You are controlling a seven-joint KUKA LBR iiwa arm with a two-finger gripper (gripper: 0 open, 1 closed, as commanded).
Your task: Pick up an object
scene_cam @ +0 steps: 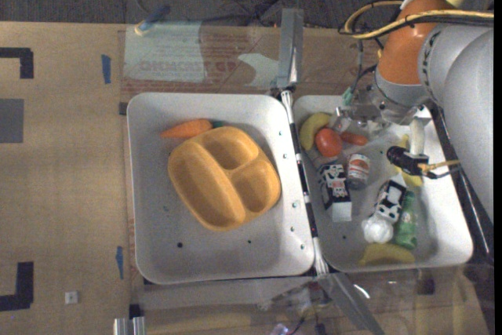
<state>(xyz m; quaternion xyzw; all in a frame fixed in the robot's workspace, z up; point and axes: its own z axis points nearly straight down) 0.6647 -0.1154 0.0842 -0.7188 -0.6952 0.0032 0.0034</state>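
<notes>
The right bin holds several small things. A yellow fruit and a red tomato lie at its far left, with a thin red piece beside them. Below are a small can, a cow-patterned carton, a second cow-patterned carton, a green bottle, a white lump and a yellow banana. My gripper hangs over the bin's far left part, just above the tomato and the red piece. Nothing shows as lifted.
The left bin holds an orange divided plate and a carrot behind it. A pale yellow piece lies under the arm at the right. A metal divider separates the bins.
</notes>
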